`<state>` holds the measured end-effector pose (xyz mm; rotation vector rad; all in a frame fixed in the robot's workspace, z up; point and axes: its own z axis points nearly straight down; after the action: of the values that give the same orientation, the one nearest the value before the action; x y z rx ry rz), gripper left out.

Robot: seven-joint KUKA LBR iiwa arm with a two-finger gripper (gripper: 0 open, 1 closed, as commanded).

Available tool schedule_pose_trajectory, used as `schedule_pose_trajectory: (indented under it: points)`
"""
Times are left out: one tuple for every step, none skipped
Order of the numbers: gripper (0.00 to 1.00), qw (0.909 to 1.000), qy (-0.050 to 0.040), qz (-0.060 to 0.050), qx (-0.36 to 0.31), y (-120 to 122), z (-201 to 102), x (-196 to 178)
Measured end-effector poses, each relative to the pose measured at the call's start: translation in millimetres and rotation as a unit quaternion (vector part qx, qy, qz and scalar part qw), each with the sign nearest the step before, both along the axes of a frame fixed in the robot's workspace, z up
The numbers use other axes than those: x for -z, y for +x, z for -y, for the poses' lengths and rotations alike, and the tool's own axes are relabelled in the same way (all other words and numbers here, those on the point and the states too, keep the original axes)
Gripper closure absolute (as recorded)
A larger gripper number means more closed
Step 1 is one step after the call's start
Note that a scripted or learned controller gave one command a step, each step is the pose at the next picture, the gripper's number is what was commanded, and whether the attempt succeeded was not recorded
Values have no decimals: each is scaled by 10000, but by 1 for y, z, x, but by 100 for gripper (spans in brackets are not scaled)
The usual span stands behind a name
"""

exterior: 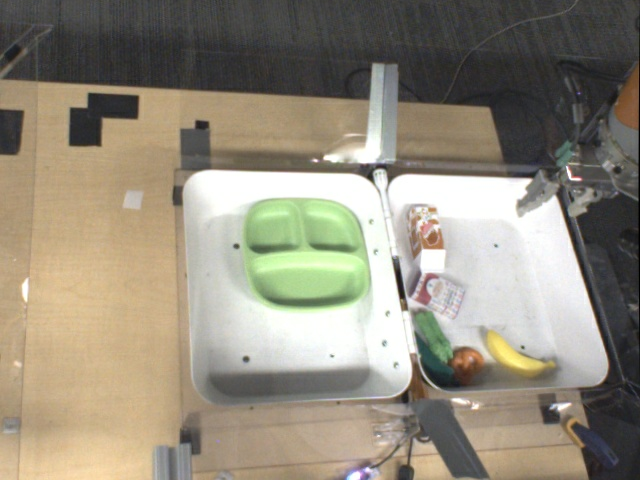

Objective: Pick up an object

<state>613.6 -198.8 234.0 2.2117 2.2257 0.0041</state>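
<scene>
The right bin [520,268] holds several objects along its left and front sides. A small red-and-white carton [425,236] lies near the divider, with a flat printed packet [438,294] just in front of it. A green item [433,338], a reddish round fruit [466,363] and a yellow banana [517,355] lie at the front. My gripper [556,196] hangs over the bin's far right rim, away from all of them. It is open, with nothing between its fingers [530,198].
The left bin [215,298] carries a green divided plate [305,251]. A metal post [384,108] stands behind the divider between the bins. Bare white floor spreads across the middle and right of the right bin.
</scene>
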Motion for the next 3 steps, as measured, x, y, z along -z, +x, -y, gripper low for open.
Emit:
schedule_pose_trajectory:
  points:
    - [0, 9990, 0, -9, -448, -60, 4, 95]
    - [0, 9999, 4, 0, 149, -84, -60, 45]
    - [0, 9910, 1, 5, 1338, -87, -1, -42]
